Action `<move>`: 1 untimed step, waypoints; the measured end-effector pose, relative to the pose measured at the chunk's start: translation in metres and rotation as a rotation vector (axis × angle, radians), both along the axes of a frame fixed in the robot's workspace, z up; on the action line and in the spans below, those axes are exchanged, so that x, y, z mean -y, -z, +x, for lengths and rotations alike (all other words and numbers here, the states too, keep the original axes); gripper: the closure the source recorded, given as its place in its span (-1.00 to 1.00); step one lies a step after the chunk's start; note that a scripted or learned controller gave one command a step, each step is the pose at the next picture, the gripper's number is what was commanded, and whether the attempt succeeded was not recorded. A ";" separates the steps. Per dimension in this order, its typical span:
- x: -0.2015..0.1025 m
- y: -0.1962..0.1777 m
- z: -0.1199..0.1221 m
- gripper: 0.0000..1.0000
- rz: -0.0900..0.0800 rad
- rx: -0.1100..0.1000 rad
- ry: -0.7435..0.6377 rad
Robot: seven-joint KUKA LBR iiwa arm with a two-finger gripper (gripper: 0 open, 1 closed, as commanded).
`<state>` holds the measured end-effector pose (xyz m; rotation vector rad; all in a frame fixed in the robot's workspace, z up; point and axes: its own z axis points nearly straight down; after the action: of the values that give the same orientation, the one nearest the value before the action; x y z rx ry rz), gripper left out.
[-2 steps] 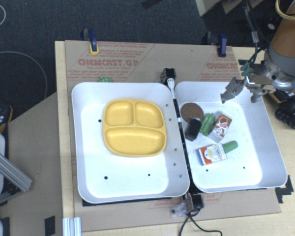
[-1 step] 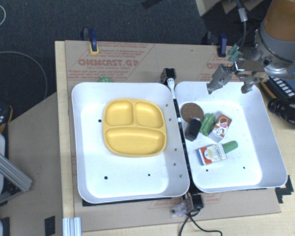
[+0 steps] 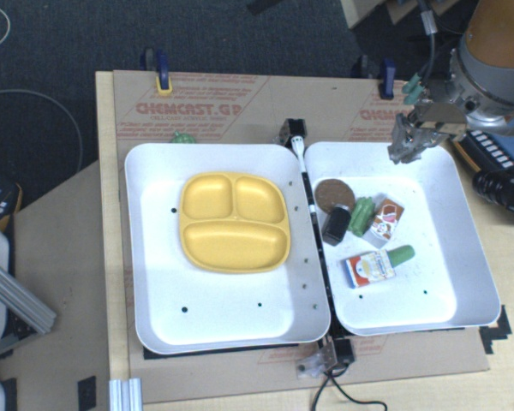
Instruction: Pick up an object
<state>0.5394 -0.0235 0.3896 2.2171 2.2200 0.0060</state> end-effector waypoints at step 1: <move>0.021 0.055 -0.063 1.00 0.001 -0.016 0.006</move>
<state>0.4766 -0.0448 0.3342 2.2324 2.2224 -0.0105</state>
